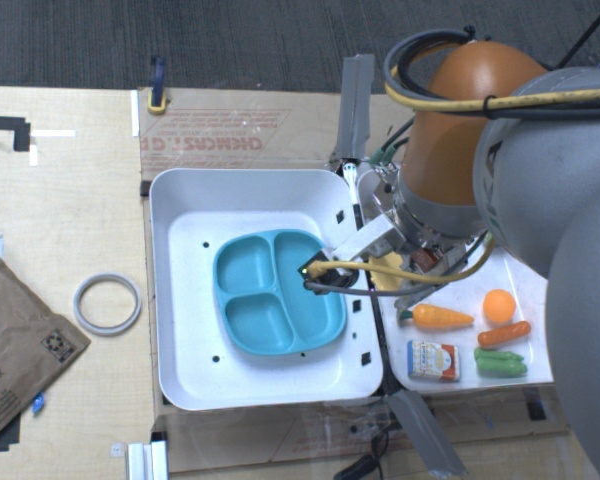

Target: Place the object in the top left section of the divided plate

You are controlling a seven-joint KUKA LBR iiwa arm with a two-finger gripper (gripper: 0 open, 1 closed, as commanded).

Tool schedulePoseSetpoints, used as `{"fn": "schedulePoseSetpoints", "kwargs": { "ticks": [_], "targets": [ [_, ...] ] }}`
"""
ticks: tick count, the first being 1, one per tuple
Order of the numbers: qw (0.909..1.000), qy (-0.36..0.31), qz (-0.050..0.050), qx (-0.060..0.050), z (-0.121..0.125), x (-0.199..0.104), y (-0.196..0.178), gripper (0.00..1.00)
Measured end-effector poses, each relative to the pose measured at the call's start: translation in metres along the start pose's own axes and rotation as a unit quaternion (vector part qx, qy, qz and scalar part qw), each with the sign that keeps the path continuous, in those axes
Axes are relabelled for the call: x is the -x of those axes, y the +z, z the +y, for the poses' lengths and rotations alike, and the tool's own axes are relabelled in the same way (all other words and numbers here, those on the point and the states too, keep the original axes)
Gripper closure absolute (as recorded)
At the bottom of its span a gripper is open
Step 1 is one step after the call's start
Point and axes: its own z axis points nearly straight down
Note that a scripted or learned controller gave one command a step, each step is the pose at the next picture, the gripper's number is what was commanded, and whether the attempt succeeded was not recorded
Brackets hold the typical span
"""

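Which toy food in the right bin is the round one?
The orange ball near the top of the right bin. The carrot, red sausage and green pepper are long; the carton is boxy.

A: Bright, even light from overhead; the left bin (170,298) glares near-white along its rim; the wooden counter (60,208) looks washed out.

B: Shadows are soft and short, pooled under the blue divided plate (265,323); the arm (540,198) looms large, slightly soft; the picture's detail is coarse.
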Motion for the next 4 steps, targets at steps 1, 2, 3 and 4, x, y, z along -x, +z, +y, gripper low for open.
{"fn": "schedulePoseSetpoints", "kwargs": {
  "ticks": [1, 2, 3, 4],
  "targets": [
    [1.0000, 0.001, -0.001, 0.000, -0.036, -0.052, 0.087, 1.00],
    [0.9981, 0.062, 0.001, 0.000, -0.053, -0.037, 0.068, 1.00],
    [0.9955, -0.094, -0.001, -0.001, 0.034, -0.033, 0.105, 1.00],
    [0.9879, -0.155, 0.002, 0.001, -0.053, -0.048, 0.185, 1.00]
  ]
}}
